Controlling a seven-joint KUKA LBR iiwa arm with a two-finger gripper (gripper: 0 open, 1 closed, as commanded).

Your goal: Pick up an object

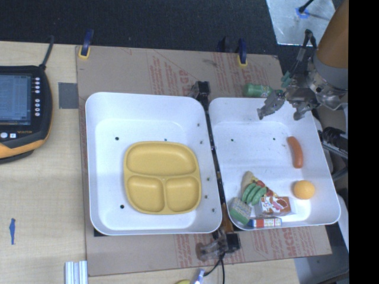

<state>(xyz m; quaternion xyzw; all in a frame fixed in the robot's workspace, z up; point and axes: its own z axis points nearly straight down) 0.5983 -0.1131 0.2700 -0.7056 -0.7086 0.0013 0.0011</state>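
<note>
The end effector (pixel 285 105) hangs over the far right corner of the right bin (pixel 237 120), close to the far rim. Its two fingers (pixel 266 108) stand apart, one to the left and one to the right, and nothing is between them.

In the right bin the things lie toward the near side and the right side. An orange sausage-shaped toy (pixel 295 151) lies near the right wall, just below the end effector but apart from it. A round orange ball (pixel 304 189) rests further toward the front, also near the right wall. In the near left corner there is a crowded group: a green toy (pixel 255 191) lies on a printed packet (pixel 274 205), and a small tube (pixel 265 222) lies against the front rim. The far left part and the middle of this bin are bare white floor, so there is much open room there.

The left bin (pixel 100 158) holds a yellow divided plate (pixel 161 177) in its middle, with free floor all around it.

On the counter, a green small object (pixel 256 90) lies just behind the right bin's far rim. A control pendant (pixel 21 112) lies at the left edge, well apart from the bins.
</note>
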